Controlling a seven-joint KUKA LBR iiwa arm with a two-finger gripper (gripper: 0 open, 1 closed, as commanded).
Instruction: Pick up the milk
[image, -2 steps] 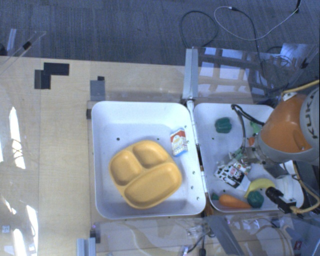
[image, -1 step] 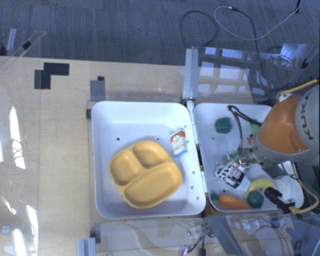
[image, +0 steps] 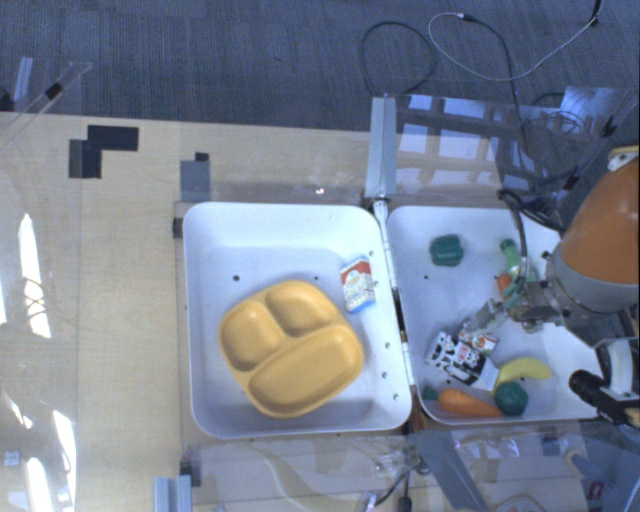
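Observation:
Two cartons are in view. A small white carton with a red and blue print (image: 357, 284) lies in the left bin (image: 205, 300), by its right wall and beside the yellow plate. A black-and-white patterned carton (image: 453, 358) lies on its side in the right bin (image: 415, 240), near the front left. My gripper (image: 487, 325) reaches in from the right and sits low over the upper right end of that black-and-white carton. The wrist hides how closely it touches the carton.
A yellow divided plate (image: 290, 346) takes up the middle of the left bin. In the right bin lie a green block (image: 446, 250) at the back, a carrot (image: 468, 404), a banana (image: 523, 371) and a dark green item (image: 511, 399) at the front.

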